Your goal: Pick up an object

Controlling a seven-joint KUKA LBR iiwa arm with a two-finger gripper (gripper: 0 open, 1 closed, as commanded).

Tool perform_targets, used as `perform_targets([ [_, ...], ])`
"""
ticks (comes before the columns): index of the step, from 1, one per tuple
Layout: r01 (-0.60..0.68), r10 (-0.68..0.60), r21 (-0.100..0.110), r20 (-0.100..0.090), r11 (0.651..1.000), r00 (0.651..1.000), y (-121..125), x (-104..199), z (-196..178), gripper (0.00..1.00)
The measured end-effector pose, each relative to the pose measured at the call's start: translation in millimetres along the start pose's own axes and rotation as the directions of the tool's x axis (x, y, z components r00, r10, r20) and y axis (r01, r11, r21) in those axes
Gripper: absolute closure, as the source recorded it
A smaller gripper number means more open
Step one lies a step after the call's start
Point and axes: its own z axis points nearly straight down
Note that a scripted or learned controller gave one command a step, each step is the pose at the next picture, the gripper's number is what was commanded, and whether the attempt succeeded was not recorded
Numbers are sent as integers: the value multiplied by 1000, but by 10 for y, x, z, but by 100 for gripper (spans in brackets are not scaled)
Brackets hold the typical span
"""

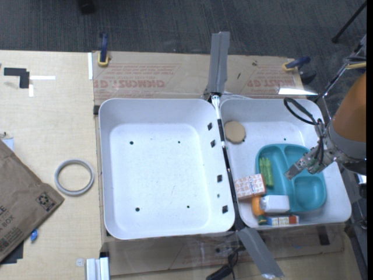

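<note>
My gripper (298, 168) hangs over the teal tray (312, 196) in the right bin (274, 107), whether it grips anything I cannot tell, so I should descend straight, straddle the tray's rim squarely, and close before lifting.

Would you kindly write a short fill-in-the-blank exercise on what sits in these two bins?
1. The gripper hovers over the ____ tray.
2. The tray lies in the ____ bin in this view.
3. The round tan disc lies near that bin's ____ corner.
4. The roll of tape lies ____ the bins.

Missing words: teal; right; top-left; outside
</note>
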Motion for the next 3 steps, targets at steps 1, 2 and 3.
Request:
perform_targets([
  [1,-403,403,-10,5,915,915,75,232,839,100],
  [2,-403,403,-9,4,915,915,77,237,843,0],
  [3,-397,397,0,2,918,918,68,228,-287,0],
])
